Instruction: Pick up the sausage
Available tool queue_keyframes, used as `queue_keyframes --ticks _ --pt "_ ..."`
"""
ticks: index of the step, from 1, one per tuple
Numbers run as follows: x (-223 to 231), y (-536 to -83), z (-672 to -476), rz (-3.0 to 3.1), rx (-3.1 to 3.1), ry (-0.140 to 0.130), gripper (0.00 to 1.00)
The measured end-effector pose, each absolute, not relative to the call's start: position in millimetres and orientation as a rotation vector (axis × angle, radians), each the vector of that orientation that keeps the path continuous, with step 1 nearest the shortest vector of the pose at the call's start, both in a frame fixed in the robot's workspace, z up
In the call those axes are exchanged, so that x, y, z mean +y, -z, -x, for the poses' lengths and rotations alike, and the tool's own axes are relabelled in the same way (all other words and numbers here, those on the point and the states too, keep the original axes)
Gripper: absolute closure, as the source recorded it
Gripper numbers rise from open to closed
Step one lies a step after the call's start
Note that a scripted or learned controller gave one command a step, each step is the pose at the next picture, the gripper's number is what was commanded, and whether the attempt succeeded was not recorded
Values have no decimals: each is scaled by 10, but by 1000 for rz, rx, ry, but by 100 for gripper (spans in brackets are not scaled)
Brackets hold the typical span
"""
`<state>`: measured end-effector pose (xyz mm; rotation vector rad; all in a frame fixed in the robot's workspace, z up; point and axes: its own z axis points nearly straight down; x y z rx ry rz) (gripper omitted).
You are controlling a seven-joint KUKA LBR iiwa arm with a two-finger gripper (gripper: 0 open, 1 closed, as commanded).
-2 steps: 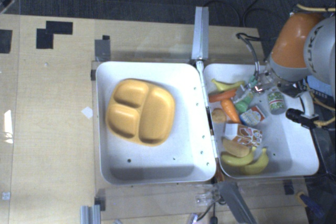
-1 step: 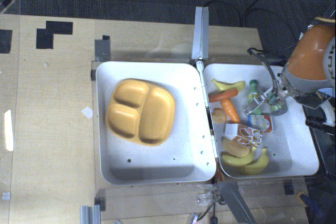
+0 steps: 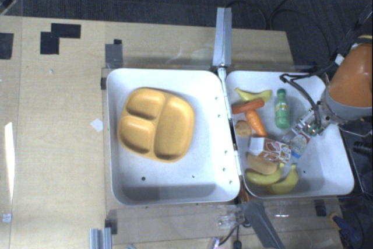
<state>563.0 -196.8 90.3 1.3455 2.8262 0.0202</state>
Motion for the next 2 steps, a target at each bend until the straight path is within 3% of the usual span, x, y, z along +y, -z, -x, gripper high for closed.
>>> queue_keyframes --ticks 1,2 --pt "-1378 -913 -5601 -1097 2924 -5 0" --pt "-1445 -914 -5534 -1029 2947 -7 0"
